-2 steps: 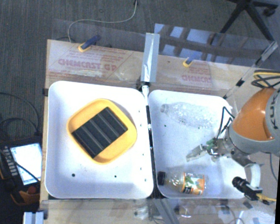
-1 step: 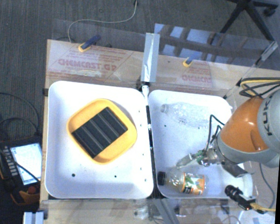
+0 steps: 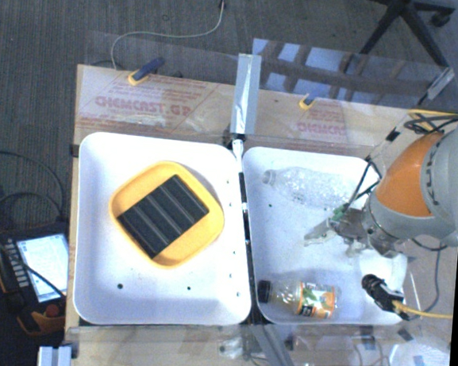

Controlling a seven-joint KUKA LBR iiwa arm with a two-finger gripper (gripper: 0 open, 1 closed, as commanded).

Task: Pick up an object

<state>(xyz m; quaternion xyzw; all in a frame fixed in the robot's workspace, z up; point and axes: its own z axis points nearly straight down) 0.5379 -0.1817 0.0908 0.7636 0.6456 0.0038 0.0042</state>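
The right bin [image 3: 286,255] holds a clear plastic bottle [image 3: 308,185] lying near its far edge. A small bottle [image 3: 302,298] with an orange label and a black cap lies on its side by the near wall. My gripper [image 3: 326,230] hangs low over the middle of this bin, between the two bottles and touching neither. Nothing shows in its grasp. A yellow sponge-like block [image 3: 167,212] with a black ribbed top lies in the left bin [image 3: 93,278].
The grey arm with its orange band [image 3: 408,186] covers the right bin's right side. A black cable end [image 3: 375,288] with a yellow lead hangs near that bin's near right corner. A metal divider post [image 3: 245,92] stands behind the bins.
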